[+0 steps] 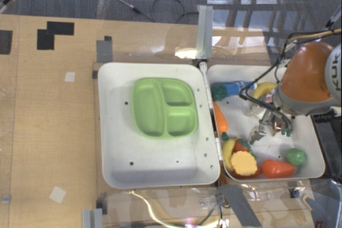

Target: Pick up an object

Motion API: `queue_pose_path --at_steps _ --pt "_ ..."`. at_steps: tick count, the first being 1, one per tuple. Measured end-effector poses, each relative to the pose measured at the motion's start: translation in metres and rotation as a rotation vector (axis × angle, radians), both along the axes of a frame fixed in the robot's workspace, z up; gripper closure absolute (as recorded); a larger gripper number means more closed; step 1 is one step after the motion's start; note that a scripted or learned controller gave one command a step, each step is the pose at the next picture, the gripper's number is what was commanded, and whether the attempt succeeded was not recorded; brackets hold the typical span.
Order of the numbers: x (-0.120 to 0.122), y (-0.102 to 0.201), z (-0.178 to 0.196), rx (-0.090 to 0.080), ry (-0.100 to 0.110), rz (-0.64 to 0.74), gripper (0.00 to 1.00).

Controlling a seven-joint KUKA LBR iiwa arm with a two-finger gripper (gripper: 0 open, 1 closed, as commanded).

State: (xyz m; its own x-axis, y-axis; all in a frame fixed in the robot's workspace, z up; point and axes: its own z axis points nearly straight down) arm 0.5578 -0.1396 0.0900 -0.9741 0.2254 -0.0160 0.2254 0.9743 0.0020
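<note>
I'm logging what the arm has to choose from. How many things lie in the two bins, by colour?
Green: 3, the divided plate, a ball, a green-and-blue item
Orange: 2
Yellow: 3
Total: 8, counting what shows

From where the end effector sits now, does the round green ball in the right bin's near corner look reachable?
Probably yes. The end effector hangs over bare bin floor, and the round green ball lies close by with its top uncovered. The orange carrot-shaped toy beside it and the bin wall may crowd a grasp.
</note>
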Motion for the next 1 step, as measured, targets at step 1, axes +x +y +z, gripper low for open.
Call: queue_pose_path --at_steps 1 --pt "0.0788 0.0341 0.001 -0.008 0.067 -0.337 0.0"
